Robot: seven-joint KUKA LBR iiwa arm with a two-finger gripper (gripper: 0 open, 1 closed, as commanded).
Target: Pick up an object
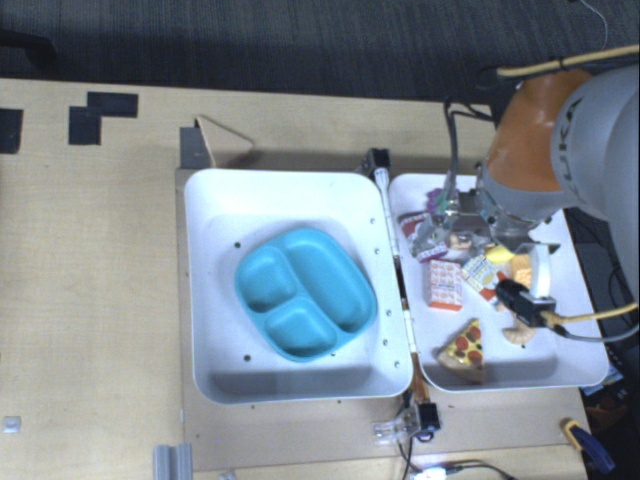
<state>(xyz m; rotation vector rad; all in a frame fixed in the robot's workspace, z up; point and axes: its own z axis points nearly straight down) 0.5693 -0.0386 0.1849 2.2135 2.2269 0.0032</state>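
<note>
From my screen, the blue divided tray (305,293) takes up the left bin's (215,208) middle, leaving open floor along its walls. The right bin (580,298) is crowded: pizza slice (463,344), red-white packet (445,283), arm (545,143) overhead.

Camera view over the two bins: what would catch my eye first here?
Probably the bright blue divided plate, lying alone in the left bin. Next, the grey arm's orange band, hanging over the right bin, where small items crowd together, among them a toy pizza slice near the front edge.
</note>
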